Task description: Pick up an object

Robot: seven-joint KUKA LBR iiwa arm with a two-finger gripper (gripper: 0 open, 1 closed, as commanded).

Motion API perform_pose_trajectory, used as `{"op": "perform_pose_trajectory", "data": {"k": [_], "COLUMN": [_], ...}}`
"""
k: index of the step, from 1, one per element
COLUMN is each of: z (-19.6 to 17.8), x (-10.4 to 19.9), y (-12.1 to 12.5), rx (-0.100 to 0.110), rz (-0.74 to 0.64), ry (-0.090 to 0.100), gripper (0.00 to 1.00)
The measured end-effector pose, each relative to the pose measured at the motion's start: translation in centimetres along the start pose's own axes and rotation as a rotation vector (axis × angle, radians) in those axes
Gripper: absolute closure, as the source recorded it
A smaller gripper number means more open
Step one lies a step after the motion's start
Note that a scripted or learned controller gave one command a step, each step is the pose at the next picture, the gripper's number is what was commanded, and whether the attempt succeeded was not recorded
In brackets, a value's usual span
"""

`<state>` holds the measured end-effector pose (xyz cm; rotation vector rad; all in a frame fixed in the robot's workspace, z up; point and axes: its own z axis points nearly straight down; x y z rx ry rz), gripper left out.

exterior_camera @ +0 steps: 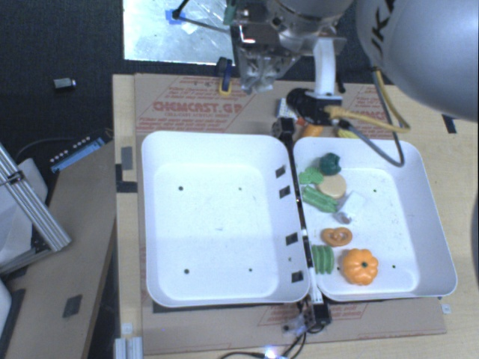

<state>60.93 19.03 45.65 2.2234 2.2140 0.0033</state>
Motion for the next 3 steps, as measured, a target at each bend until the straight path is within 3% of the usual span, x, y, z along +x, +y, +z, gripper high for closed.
{"op": "perform_pose_trajectory", "data": {"k": [1,3], "z": [-2.1,-1.8], "x": [-2.5,4.6], "y": [6.0,5.9], "rx": [-0.003,0.001], "rz": [-0.002,-0.010], "ry": [0.001,0.003], "gripper": [1.00,1.00]}}
